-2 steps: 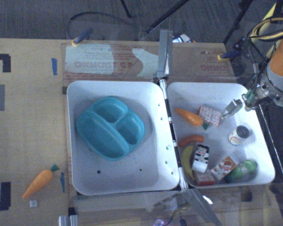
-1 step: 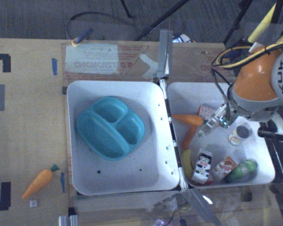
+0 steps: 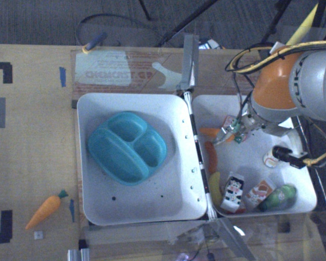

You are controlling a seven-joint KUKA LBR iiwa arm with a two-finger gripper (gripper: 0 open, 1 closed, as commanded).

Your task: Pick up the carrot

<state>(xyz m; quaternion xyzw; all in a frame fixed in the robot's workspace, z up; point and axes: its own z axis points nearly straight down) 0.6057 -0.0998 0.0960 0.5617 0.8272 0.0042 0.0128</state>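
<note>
A toy carrot (image 3: 43,211), orange with a green top, lies on the bare bench to the left of both bins, near the front. My gripper (image 3: 230,136) is far from it, low over the back left part of the right bin (image 3: 309,200). An orange piece (image 3: 208,130) lies just left of the gripper tip, against the bin's left wall; I cannot tell what it is or whether the gripper touches it. The wrist hides the gripper's tip.
A blue divided plate (image 3: 127,145) lies in the left bin (image 3: 152,205). The right bin holds a red-orange stick (image 3: 211,154), a yellow banana (image 3: 214,186), a cow-print carton (image 3: 233,192), a red-and-white carton (image 3: 259,192), a green item (image 3: 278,197) and a small white item (image 3: 270,158).
</note>
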